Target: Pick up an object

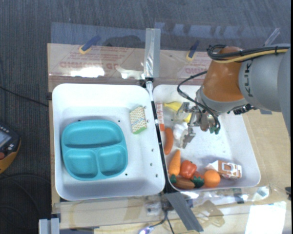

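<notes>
Nothing lifted yet. Jaws low in the right bin, spread or closed impossible to tell, just above a carrot among toy food. Grasp and lift remaining.

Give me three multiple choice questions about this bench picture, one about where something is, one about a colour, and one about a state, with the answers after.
1. Where does the divided plate lie?
A. In the left bin
B. In the right bin
C. On the floor

2. What colour is that plate?
A. Red
B. Teal
C. Black

3. How does the hand stand with respect to the orange carrot?
A. It carries the carrot over the left bin
B. It hangs over the right bin, with the carrot lying apart below it in the picture
C. It presses the carrot onto the plate

Answers: 1 A, the plate fills the left bin's floor. 2 B, its surface is teal. 3 B, the carrot lies free near the bin's front.
</notes>
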{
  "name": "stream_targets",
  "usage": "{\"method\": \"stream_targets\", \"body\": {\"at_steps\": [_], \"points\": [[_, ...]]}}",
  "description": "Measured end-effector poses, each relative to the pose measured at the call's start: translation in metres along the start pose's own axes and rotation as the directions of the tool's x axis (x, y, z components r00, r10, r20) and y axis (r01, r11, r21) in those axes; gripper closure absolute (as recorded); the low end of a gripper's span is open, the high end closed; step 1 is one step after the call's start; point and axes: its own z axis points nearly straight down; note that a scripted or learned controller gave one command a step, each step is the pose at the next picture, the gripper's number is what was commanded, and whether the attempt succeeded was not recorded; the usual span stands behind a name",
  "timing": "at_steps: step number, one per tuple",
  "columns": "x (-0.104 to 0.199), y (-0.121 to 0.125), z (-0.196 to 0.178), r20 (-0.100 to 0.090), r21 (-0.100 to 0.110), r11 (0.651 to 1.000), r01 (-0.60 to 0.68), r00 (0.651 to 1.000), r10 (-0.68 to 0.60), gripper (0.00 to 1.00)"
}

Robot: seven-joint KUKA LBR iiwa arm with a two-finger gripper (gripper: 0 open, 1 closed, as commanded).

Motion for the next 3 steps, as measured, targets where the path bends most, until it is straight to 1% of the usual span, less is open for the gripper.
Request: {"method": "stream_targets", "body": {"at_steps": [1, 2, 3], "points": [[-0.033, 0.001, 0.001, -0.023, -0.003, 0.995, -0.103, 0.994, 0.103, 0.0], [-0.047, -0.004, -0.003, -0.028, -0.004, 0.955, -0.295, 0.955, 0.295, 0.0], [-0.044, -0.073, -0.001, -0.008, -0.001, 0.938, -0.348, 0.938, 0.348, 0.0]]}}
